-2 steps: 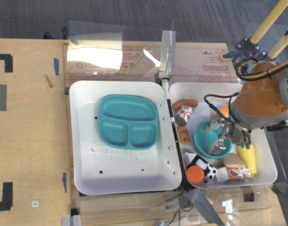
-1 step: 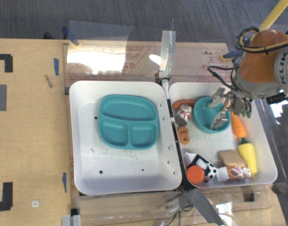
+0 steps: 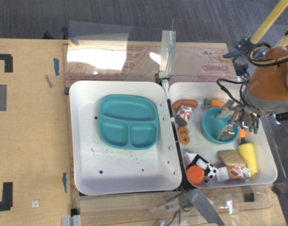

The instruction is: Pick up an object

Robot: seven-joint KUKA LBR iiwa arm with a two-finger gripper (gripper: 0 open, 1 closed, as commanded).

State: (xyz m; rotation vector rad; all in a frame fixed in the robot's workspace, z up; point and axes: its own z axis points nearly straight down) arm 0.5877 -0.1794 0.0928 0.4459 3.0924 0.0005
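1. Teal bowl point(image 3: 218, 125) sits in the right bin point(image 3: 271, 166), with the gripper point(image 3: 227, 127) low over its rim.
2. Whether the gripper is clenched or released, I cannot tell.
3. Risk: the smooth, curved rim could slip free, or nearby toys get knocked.

A single fixed camera looks down from above the table point(image 3: 26, 126) at a slant, far enough back to take in both white bins whole: the left bin point(image 3: 82, 140) and the right bin point(image 3: 268, 166) side by side. The dark floor point(image 3: 134, 4) lies along the far edge, and the arm point(image 3: 271, 79) enters from the right.
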